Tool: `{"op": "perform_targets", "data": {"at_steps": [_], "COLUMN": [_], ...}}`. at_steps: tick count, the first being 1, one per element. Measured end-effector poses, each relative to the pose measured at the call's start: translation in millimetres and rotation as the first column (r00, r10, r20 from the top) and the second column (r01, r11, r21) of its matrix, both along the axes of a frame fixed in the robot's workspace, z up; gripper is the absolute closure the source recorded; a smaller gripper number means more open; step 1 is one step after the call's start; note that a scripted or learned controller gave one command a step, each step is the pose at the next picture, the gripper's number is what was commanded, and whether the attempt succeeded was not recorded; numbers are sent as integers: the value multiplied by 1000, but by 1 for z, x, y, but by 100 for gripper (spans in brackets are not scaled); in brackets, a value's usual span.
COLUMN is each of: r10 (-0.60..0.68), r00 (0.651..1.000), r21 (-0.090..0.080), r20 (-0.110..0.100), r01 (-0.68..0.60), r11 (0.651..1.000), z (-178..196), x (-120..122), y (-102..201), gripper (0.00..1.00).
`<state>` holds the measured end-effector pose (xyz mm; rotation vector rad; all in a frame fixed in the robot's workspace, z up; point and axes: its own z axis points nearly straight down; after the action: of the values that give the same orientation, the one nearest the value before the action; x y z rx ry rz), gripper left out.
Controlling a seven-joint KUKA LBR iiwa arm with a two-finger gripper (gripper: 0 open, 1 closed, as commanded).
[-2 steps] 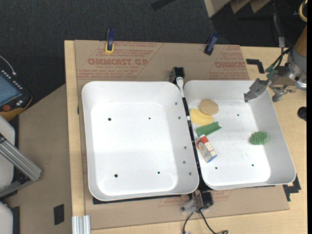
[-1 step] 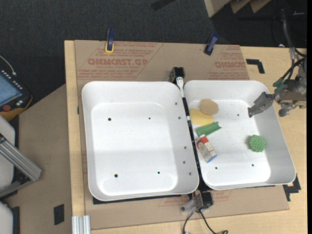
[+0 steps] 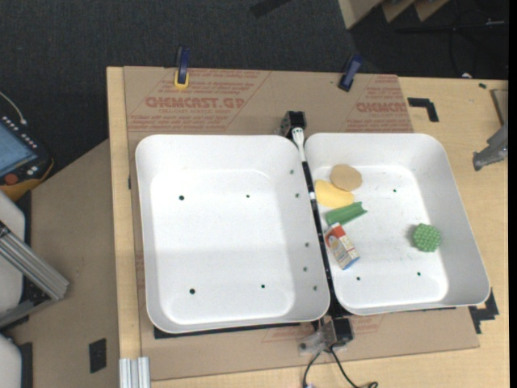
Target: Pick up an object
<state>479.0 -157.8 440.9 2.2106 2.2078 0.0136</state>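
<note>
Green ball point(image 3: 426, 238): near right bin's point(image 3: 452, 285) right wall.
My fingers point(image 3: 489, 150): beyond that wall; apart or together, I cannot tell.

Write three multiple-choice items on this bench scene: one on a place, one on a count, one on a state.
1. Which bin holds the objects?
A. the left bin
B. the right bin
C. both

2. How many objects lie in it?
A. two
B. five
C. eight

3. How does the green ball sit?
A. apart from the others
B. stacked on the tan disc
C. outside the bins

Answers:
1 B: all lie in the right bin.
2 B: tan disc, yellow piece, green piece, small red and white box, green ball.
3 A: bare white floor surrounds it.
</note>
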Motion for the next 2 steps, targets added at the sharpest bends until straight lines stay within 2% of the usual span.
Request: {"op": "perform_targets", "data": {"at_steps": [1,2], "r10": [13,11], "r00": [1000,1000], "r21": [6,7], "r20": [-4,-14], "r01": [-13,-11], "r11": [1000,1000], "z": [89,95], "x": [1,1], "y": [93,171], "gripper": [0,0]}}
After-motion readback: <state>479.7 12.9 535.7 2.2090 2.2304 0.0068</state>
